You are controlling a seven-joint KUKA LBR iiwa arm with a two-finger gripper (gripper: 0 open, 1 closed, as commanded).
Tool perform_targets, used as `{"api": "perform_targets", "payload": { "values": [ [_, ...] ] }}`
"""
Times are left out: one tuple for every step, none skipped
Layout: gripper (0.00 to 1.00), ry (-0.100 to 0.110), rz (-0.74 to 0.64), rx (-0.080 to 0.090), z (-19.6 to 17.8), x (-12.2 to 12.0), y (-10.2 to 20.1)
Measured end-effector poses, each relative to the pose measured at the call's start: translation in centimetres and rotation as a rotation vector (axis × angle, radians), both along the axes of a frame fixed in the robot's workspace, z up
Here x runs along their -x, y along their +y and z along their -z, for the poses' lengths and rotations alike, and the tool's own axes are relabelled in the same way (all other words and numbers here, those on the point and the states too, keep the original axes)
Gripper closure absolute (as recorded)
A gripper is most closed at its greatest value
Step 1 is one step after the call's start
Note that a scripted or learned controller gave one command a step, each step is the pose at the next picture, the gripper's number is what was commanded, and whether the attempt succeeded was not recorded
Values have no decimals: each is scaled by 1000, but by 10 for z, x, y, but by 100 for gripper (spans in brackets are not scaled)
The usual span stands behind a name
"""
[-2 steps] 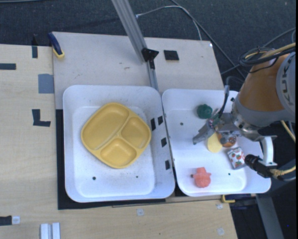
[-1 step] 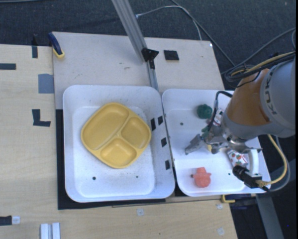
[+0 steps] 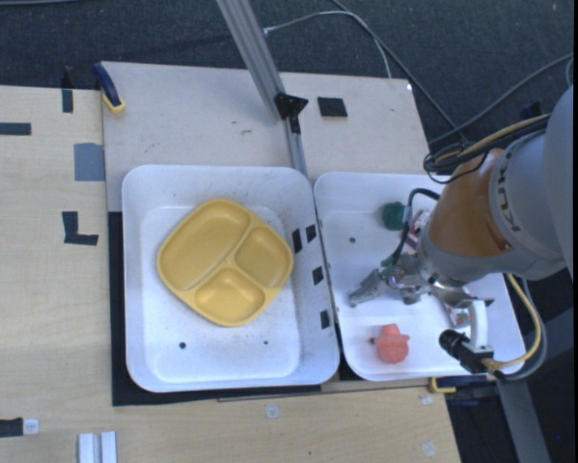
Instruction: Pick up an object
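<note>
We have our pincer (image 3: 358, 294) low in the right bin (image 3: 342, 350), reaching leftward from the grey arm (image 3: 520, 201) with its orange band (image 3: 462, 222). Its metal tips point toward the wall shared with the left bin (image 3: 134, 258), but from this slant we cannot tell whether it is released or clenched, and we see nothing lodged in it. Two things lie within easy reach: a salmon toy (image 3: 392, 343) just below and slightly right of the pincer, apart from it, and a green piece (image 3: 394, 215) above and right of it, partly tucked against the wrist cabling. The yellow tray (image 3: 225, 260) sits well to the left, across the divider in the other bin. We judge the salmon toy the better target, since it stands free on bare bin floor with room on all sides. To do this well, we think the pincer should first lift clear, shift down and right until it is centred over the toy, then drop straight with its tips spread either side of the toy's narrower span. The risk we see is nudging the toy toward the near wall, or catching the black cable connector (image 3: 459, 346) that hangs just right of it; a vertical approach should limit both.
</note>
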State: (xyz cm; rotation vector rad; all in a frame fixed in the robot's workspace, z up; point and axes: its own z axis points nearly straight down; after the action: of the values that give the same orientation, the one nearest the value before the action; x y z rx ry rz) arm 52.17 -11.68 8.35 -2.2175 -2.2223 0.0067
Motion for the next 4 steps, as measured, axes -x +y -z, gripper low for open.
{"api": "perform_targets", "payload": {
  "values": [
    [100, -2, -4, -1, -11, -2, 2],
    [100, -2, -2, -2, -60, 3, 12],
    [100, -4, -3, -1, -110, 0, 24],
    [100, -1, -2, -2, -128, 0, 26]
  ]
}}
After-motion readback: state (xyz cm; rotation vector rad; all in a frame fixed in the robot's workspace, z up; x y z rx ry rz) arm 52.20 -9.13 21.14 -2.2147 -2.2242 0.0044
